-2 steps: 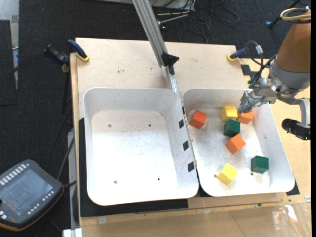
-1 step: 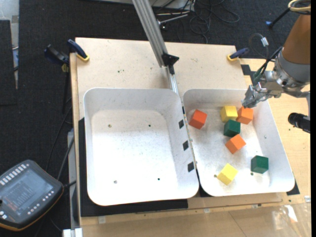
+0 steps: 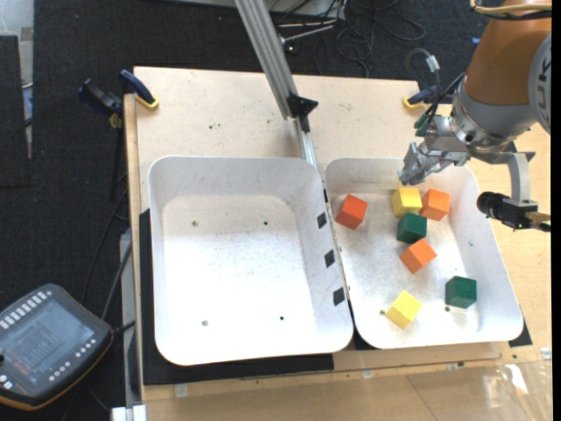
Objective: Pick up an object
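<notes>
In the camera view, the gripper (image 3: 415, 175) hangs over the far part of the right bin (image 3: 491, 261), close to its back wall. It points down and a little to the left. Whether it is released or clenched I cannot tell, and no block is seen in it.

Seven blocks lie in this bin. Just below the gripper is a yellow block (image 3: 406, 201), the nearest one. Touching it on the right is an orange block (image 3: 435, 203), and a dark green block (image 3: 411, 227) sits just under these two. Lower again, near the green one, is a second orange block (image 3: 418, 254). To the left of the gripper and lower lies a third orange block (image 3: 351, 210), alone near the bin's left wall. Well apart from the gripper, toward the front, are a second yellow block (image 3: 403, 309) and a second green block (image 3: 460, 291).

The left bin (image 3: 175, 226) is well to the left of the gripper. Both bins rest on the tabletop (image 3: 219, 112).
</notes>
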